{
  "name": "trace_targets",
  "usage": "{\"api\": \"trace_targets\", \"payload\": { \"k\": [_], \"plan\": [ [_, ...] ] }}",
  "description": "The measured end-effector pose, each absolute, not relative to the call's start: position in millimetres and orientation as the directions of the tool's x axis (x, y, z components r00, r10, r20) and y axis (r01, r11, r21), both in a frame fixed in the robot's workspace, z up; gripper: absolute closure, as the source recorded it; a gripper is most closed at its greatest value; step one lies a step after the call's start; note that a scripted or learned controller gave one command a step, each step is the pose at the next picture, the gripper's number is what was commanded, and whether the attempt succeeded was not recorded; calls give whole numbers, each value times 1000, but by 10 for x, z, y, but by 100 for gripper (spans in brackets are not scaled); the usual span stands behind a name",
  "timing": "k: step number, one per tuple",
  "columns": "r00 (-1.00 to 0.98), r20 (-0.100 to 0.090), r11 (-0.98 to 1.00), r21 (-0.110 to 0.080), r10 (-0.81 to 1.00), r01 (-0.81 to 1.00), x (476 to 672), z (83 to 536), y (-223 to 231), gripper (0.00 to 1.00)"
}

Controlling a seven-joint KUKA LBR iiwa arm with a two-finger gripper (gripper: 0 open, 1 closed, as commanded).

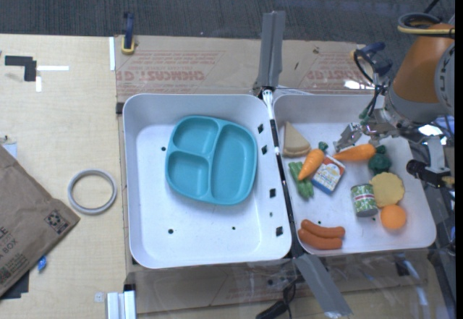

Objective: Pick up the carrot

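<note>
Two carrots lie in the right bin (pixel 427 238), one (pixel 312 163) near its left wall and another (pixel 356 153) toward the back edge, gripper (pixel 352 138) touching it, finger state unclear.

- The teal three-compartment plastic plate (pixel 212 159) lies in the left white bin (pixel 145 238).
- The right white bin (pixel 416 238) holds an orange carrot with green top (pixel 311 163) at its left.
- A second orange carrot (pixel 356 153) lies right of it, farther back.
- Red-brown sausages (pixel 321 234) lie at the near edge.
</note>
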State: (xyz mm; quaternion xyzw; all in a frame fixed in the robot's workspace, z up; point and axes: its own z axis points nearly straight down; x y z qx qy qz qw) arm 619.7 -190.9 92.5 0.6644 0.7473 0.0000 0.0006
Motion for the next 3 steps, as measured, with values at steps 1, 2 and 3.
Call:
{"api": "trace_targets", "payload": {
  "k": [1, 2, 3],
  "plan": [
    [-160, 0, 160, 0, 987, 987, 5605, 917, -2049, 0],
    [-442, -2, 442, 2, 897, 897, 5091, 929, -2131, 0],
    [-439, -1, 439, 4, 898, 898, 5099, 1011, -2127, 100]
  ]
}}
